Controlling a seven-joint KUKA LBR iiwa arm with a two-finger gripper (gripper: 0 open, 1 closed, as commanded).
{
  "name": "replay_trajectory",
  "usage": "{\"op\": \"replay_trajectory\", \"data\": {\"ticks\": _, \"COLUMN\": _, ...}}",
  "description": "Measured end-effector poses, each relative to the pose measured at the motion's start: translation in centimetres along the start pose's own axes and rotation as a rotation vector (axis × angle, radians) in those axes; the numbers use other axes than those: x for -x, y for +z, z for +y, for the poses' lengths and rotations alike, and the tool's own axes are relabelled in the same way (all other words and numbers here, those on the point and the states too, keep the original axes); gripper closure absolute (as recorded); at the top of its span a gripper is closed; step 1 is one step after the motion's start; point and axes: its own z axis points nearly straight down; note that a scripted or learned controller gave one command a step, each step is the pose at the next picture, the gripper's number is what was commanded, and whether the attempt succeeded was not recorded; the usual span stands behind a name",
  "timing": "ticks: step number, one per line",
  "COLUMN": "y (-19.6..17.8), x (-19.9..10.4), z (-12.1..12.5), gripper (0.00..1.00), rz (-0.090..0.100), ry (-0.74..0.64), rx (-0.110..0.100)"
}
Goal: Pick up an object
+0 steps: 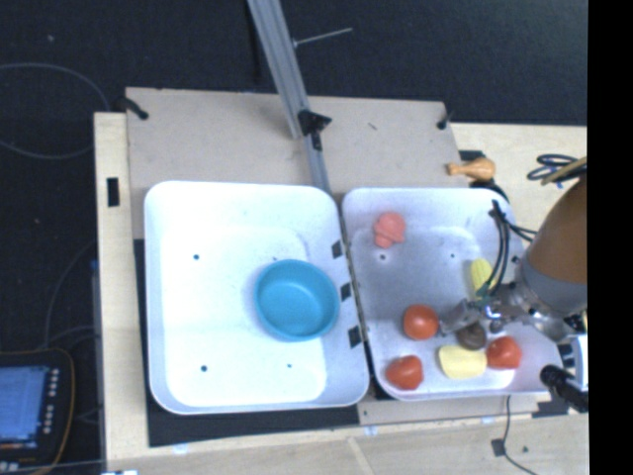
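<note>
White right bin (425, 211) holds candidates: red tomatoes (420, 322), yellow piece (462, 362), pink item (390, 229) | end effector (473, 327) low among them, beside dark object (472, 338) | grip state: cannot tell | nothing lifted, pick pending | blue bowl (296, 300) in left bin (198, 216)

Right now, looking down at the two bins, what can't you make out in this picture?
- Gripper: blurred and dark over the right bin; whether it holds anything can't be told.
- Small dark object under it: too blurred to identify.
- Yellow-green item: partly hidden by the arm's cables.
- Arm: cut off at the right side of the view.
- Screen, lower left: cut off by the edge, text too small.
</note>
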Motion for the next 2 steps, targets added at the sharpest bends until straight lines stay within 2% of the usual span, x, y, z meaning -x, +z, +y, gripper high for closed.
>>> {"op": "replay_trajectory", "data": {"ticks": 1, "y": 1.6, "x": 0.2, "z": 0.0, "gripper": 0.0, "rz": 0.0, "ry": 0.004, "rx": 0.003}}
{"op": "replay_trajectory", "data": {"ticks": 2, "y": 0.4, "x": 0.2, "z": 0.2, "gripper": 1.0, "rz": 0.001, "ry": 0.009, "rx": 0.01}}
